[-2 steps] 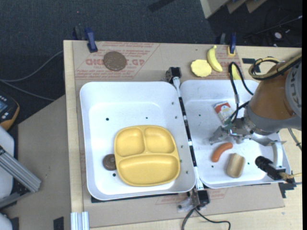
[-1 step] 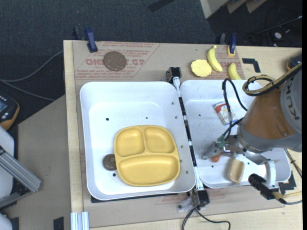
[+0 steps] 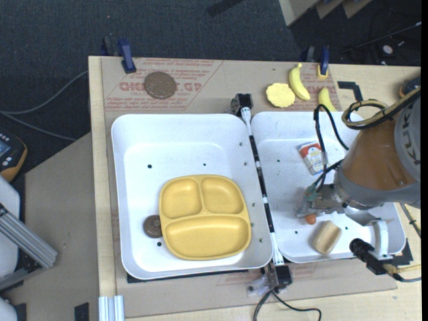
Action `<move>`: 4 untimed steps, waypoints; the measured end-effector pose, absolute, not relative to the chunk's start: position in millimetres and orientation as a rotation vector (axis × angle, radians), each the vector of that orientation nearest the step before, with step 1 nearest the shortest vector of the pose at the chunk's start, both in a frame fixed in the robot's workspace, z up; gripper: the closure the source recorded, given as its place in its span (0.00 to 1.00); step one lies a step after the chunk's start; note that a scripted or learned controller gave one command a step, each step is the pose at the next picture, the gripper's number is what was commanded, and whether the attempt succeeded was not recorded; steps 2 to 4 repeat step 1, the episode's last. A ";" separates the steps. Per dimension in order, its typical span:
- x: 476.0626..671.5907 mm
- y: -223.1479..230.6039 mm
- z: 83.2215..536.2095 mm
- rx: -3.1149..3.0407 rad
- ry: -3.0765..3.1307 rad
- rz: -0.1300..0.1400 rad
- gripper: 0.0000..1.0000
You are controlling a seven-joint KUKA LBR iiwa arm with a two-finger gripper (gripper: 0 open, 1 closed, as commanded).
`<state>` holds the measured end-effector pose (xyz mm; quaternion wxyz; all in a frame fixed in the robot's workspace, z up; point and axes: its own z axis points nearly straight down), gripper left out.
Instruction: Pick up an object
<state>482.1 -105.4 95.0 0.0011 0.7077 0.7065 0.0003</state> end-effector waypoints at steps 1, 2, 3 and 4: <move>538.1 -43.2 190.6 2.204 2.225 0.016 1.00; 538.1 -43.2 190.6 2.204 2.225 0.016 1.00; 538.1 -43.2 190.6 2.204 2.225 0.016 1.00; 538.1 -43.2 190.6 2.204 2.225 0.016 1.00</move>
